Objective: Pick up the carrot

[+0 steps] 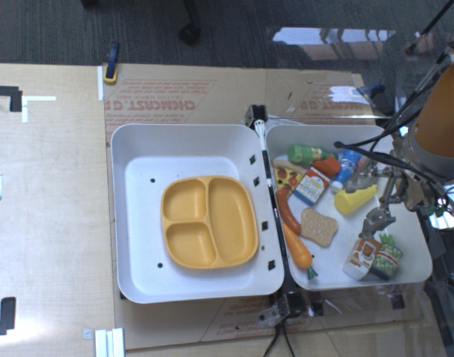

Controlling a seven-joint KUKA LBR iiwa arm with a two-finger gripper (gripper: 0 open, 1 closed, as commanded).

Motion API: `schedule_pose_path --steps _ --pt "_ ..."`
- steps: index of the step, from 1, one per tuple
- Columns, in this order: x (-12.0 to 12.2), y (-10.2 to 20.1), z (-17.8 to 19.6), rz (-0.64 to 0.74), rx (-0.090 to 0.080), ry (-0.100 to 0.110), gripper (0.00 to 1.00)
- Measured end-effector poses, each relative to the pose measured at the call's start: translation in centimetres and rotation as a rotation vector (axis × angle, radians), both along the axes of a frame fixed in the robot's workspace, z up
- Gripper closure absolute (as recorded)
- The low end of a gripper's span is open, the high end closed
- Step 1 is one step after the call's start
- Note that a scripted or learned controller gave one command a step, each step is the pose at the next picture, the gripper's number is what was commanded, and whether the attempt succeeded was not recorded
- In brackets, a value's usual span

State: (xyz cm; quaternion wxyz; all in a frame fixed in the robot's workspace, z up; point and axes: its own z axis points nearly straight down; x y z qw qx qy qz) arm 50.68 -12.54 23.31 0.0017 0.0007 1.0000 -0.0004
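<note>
1. Two white bins sat side by side on the counter (pixel 48 222); the left bin (pixel 137 274) held a yellow divided plate (pixel 209 222) with nothing on it.
2. Just inside the right bin (pixel 416 270), along its left wall, the carrot (pixel 297 248) lay flat with its green tip pointing toward the near edge. A sausage (pixel 287 208) lay just above it, and a slice of bread (pixel 319 227) sat just beside it on the right.
3. Further right in the same bin were a pizza slice (pixel 286 175), a green bottle (pixel 306 154), a small carton (pixel 310 187), a yellow cheese wedge (pixel 355 198) and a pair of juice boxes (pixel 373 257).
4. At the right side of that bin the gripper (pixel 378 220) hung over the clutter, well apart from the carrot, with the bread between them. Whether it was apart or together I could not tell, as it was small and tangled with cables.
5. By this showing the task looked barely begun: the carrot rested untouched, and the reach across, the descent, the grasp and the lift all seemed left to do.
</note>
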Motion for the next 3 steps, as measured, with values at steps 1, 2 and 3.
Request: schedule_pose_path --steps 1,2,3 --pt "2.2 7.1 -4.2 -0.108 0.001 0.002 0.00" --pt "-2.7 8.4 -4.1 -0.145 0.000 0.000 0.00" --pt "-2.1 10.0 -4.1 0.004 0.000 -0.001 0.00"
